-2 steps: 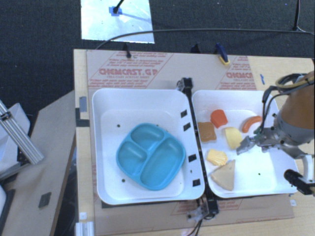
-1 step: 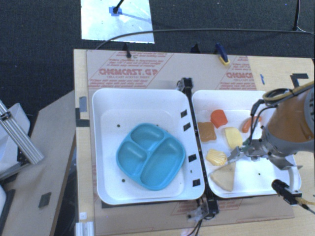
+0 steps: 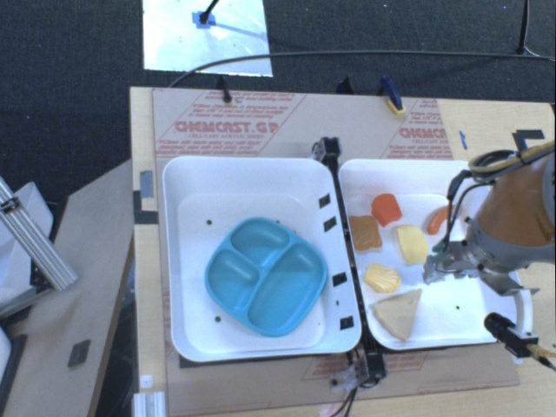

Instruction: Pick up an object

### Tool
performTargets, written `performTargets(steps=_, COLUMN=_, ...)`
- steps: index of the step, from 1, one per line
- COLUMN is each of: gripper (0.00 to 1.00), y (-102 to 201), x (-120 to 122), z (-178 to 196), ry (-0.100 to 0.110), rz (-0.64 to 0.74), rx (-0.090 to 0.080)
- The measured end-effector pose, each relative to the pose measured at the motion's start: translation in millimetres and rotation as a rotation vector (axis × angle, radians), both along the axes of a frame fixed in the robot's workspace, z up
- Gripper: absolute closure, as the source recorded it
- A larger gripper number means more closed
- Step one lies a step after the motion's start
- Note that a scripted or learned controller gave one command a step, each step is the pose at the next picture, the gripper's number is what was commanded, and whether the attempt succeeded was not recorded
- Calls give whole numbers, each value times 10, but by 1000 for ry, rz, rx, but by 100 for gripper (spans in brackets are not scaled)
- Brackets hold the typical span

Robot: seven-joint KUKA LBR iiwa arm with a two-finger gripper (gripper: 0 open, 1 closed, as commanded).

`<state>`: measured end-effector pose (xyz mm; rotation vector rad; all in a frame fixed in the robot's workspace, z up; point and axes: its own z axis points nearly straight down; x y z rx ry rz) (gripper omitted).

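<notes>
Where the end effector hovers, yellow block lies just beside.

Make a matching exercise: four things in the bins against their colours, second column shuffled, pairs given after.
Things:
1. Divided plate
2. Cube
3. Wedge
4. Square slab

Colours:
A. Brown
B. Blue
C. Orange-red
D. Pale cream

Pairs: 1-B, 2-C, 3-D, 4-A. The plate lies in the left bin; the other three lie in the right bin, near the gripper.
</notes>
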<state>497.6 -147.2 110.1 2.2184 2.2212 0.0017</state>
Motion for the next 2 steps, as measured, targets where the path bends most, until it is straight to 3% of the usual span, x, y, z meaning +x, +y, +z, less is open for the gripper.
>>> performTargets(steps=2, gripper=100, y=35, x=42, z=1172, ry=-5, rz=4, rx=-1)
